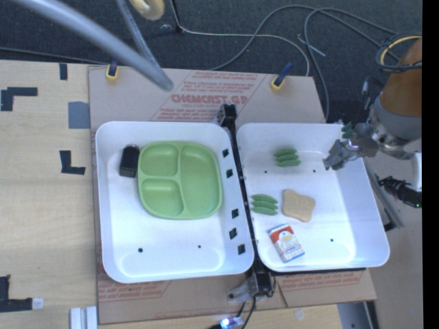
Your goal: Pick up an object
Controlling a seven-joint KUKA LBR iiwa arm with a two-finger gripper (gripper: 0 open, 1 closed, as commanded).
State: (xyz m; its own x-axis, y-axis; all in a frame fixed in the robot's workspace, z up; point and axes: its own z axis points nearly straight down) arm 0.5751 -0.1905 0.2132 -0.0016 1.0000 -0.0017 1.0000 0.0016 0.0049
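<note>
Objects lie loose in the right bin (357,252): two green pea pods (287,157), a bread slice (298,205), a small carton (285,242). The gripper (337,156) hovers at its right rim, unladen; finger spread cannot be told. Approach step; next, descend onto one item.

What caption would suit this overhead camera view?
Robot gripper poised over the right bin holding pea pods, bread slice and small carton.

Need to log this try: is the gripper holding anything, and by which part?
Nothing held. The gripper sits over the right bin's far right edge, nothing between its fingers.
</note>
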